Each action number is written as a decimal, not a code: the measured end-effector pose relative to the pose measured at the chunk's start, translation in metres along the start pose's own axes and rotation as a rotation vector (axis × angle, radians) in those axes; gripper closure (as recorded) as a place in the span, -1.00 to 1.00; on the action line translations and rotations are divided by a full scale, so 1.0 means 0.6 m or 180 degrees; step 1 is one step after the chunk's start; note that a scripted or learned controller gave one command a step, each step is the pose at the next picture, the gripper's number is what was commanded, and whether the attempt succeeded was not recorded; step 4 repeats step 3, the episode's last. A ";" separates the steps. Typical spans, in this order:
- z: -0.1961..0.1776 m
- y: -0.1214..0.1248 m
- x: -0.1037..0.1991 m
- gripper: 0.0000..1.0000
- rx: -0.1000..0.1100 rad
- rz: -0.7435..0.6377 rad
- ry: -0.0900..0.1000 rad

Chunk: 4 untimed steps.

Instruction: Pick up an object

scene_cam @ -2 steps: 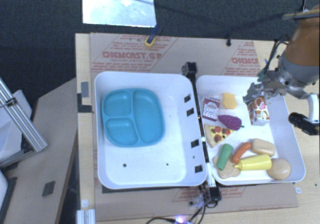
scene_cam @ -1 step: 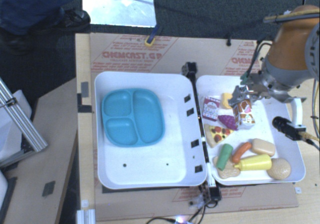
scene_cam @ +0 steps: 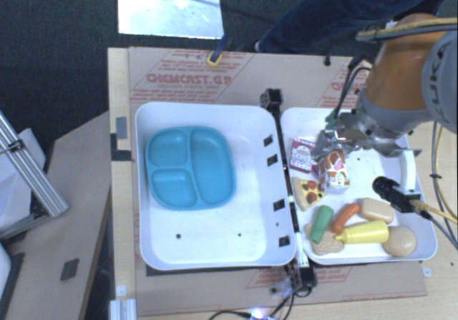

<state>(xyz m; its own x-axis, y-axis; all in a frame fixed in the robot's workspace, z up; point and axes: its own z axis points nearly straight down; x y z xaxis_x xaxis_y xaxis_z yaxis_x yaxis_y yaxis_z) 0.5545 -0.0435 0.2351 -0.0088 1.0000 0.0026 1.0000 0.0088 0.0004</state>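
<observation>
In the right bin (scene_cam: 429, 243), nearest the camera, lie toy foods; beyond them a small carton (scene_cam: 335, 170) stands directly beneath the hand (scene_cam: 330, 141), upright; whether the hand is spread cannot be told.

Robotics lab: KUKA arm (scene_cam: 411, 71), bench w/ white bins (scene_cam: 215, 240), loose cables (scene_cam: 440, 200).

On the brown cardboard sheet (scene_cam: 193, 75) under the bins, red print reads "CHEMCAST GP" near the far edge. More red letters show at the right far corner and near edge, too small to read. The arm (scene_cam: 436, 89) carries letters "UK"
</observation>
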 end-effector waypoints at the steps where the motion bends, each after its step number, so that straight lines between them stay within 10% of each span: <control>1: 0.028 -0.045 0.078 1.00 0.0010 0.0001 0.0000; 4: 0.002 -0.067 0.123 1.00 -0.0010 0.0023 -0.0007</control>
